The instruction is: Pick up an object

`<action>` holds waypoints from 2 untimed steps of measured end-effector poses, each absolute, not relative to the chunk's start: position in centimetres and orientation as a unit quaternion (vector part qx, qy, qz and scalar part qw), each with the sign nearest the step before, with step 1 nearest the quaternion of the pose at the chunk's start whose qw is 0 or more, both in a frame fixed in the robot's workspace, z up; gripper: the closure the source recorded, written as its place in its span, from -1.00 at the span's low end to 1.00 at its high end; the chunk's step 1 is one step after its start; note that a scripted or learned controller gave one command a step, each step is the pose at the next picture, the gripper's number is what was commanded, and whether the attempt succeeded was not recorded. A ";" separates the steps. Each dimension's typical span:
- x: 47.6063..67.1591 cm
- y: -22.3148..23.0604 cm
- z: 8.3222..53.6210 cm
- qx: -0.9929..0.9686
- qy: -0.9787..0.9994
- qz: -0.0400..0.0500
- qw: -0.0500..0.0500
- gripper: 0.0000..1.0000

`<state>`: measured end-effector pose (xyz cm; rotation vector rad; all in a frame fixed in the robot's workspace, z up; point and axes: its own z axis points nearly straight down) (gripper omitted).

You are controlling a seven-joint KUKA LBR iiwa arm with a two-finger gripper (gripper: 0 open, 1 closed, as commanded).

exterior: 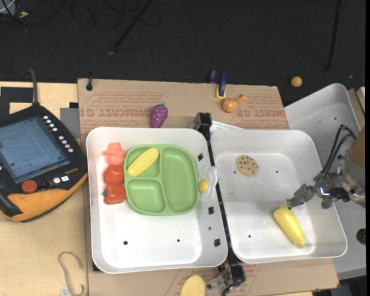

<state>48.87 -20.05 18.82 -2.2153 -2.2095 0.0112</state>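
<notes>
My gripper [308, 200] hangs over the right edge of the right bin [265, 251], with its two fingers spread open and nothing between them. Just below and left of it a yellow bottle-shaped toy [290, 225] lies on the bin floor, its top end close to the nearer fingertip [294, 201]. A brown cookie [247, 165] lies further back in the same bin. The left bin [148, 251] holds a green divided plate [166, 196] with a yellow corn cob [142, 161] on it. A red and orange toy [114, 174] lies beside the plate.
A small yellow piece [203, 185] sits at the plate's right edge by the divider between the bins. On the cardboard behind lie purple grapes [159, 115] and an orange toy [233, 103]. A teach pendant [31, 159] rests at the left. A yellow object [193, 285] lies at the front.
</notes>
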 end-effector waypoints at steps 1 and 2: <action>49.2 -20.1 19.4 -0.707 -0.707 0.000 0.001 -1.00; 50.1 -19.9 14.5 -0.706 -0.708 0.001 0.003 -1.00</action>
